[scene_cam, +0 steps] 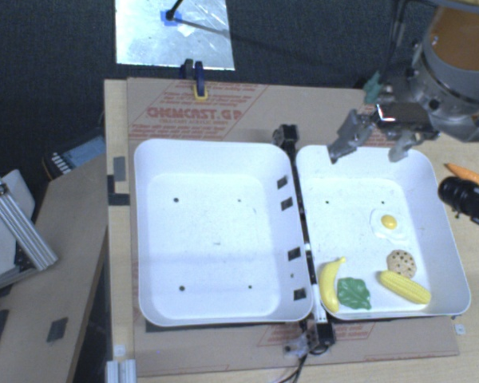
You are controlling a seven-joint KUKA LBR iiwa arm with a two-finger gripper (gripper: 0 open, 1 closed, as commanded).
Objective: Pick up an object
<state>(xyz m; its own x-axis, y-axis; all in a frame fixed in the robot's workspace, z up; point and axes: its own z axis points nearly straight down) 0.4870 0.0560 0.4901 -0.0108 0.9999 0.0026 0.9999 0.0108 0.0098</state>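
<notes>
You've got the grey KUKA arm (pixel 455 54) coming in from the right, parked high over the far edge of the right bin (pixel 335 214), while the left bin (pixel 215 230) sits beside it, just across the black divider with clips (pixel 299 214). The gripper (pixel 370 140) hangs with its two fingers spread wide apart and nothing between them, so you're still at the approach stage, I'd say. All the pickable stuff is bunched in the near part of the right bin, well apart from where the gripper hovers: a banana (pixel 330 284) tucked against the divider wall, a green leafy piece (pixel 354 293) touching it, a corn cob (pixel 405 287) lying at a slant toward the near right corner, a cookie (pixel 401 261) just above the corn, and a fried egg (pixel 388 223) further in on its own. If I were you I'd go for the corn cob, since it's chunky with clear floor on both long sides; line the fingers across its short axis and come straight down. The banana looks risky because one finger would likely hit the wall or the green piece, and the egg and cookie look too flat to pinch well
</notes>
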